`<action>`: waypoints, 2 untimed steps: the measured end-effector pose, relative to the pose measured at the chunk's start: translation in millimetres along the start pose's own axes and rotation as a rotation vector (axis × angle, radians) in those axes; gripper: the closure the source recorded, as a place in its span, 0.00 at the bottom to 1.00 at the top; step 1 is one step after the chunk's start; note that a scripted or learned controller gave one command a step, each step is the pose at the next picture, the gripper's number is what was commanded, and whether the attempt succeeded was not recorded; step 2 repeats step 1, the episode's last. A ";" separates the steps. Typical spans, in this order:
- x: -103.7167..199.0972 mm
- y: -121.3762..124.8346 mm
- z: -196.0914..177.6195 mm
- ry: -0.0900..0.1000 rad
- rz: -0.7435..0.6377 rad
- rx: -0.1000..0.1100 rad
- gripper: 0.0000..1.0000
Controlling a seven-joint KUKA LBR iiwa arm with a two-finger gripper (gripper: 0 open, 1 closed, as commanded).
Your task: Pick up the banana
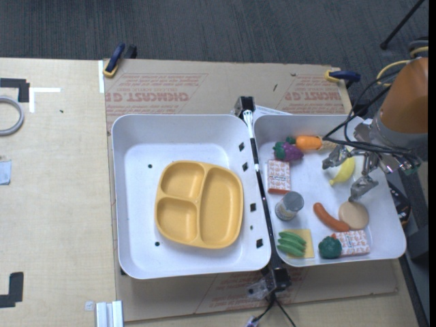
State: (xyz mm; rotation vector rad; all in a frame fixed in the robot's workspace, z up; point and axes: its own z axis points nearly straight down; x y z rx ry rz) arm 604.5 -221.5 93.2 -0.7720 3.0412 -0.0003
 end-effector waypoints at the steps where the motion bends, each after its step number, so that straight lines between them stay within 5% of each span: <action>1: -1.2 -0.4 -10.4 -0.005 0.004 0.002 1.00; 2: -1.2 -0.4 -10.4 -0.005 0.004 0.002 1.00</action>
